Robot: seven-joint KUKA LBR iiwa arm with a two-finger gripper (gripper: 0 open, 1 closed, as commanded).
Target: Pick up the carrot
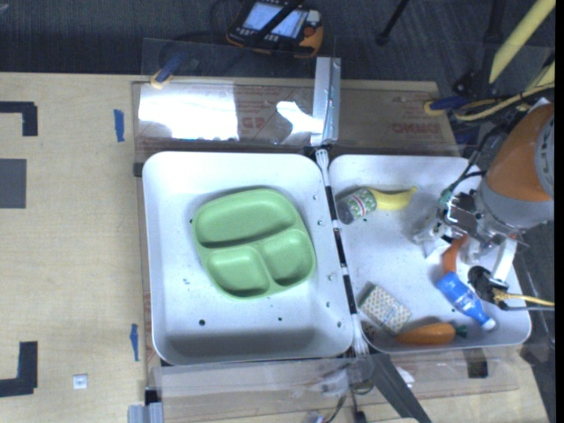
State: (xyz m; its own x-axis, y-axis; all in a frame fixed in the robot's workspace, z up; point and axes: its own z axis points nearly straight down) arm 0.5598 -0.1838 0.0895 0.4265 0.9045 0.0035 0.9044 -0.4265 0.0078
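Pale wooden bench [70,236], two white bins [176,324], gripper [460,236] state unclear, carrot [426,332] apart.

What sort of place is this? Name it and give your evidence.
Probably a robotics lab test bench: two white bins set side by side, a grey-and-orange arm reaching over toy food such as the carrot, and tripod legs on the floor behind.

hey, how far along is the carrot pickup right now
Done: nothing visible; the carrot lies on the floor of the right bin, by its near wall, next to a patterned packet. In hand: the tool is low over the same bin, farther back near a blue bottle. Left: reaching the carrot, gripping and lifting it.
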